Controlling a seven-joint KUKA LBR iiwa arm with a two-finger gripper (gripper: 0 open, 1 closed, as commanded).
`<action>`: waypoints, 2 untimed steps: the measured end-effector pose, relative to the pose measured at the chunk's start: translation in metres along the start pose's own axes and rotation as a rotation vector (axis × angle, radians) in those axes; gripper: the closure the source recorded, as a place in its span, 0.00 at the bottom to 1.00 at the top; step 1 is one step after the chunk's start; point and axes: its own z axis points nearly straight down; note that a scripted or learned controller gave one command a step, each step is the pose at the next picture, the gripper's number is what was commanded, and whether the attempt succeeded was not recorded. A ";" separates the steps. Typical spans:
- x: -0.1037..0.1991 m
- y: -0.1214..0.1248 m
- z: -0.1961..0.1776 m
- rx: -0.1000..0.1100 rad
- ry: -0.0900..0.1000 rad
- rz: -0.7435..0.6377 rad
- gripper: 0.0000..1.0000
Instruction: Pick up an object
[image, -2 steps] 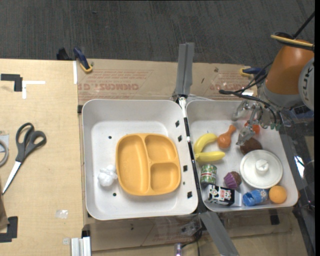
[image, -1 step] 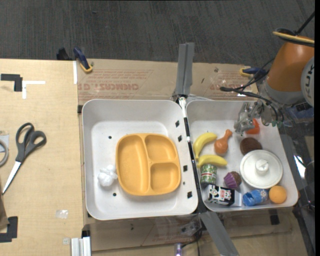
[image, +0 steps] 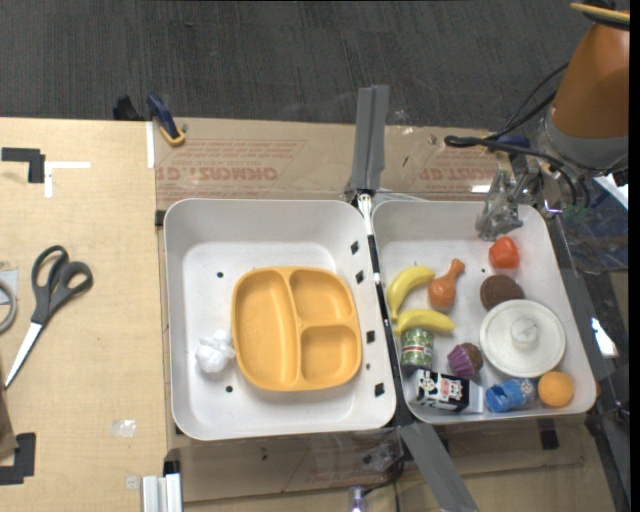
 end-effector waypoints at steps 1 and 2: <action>0.000 0.000 0.001 0.000 0.002 0.000 0.00; 0.000 0.018 0.126 0.000 0.001 0.013 0.00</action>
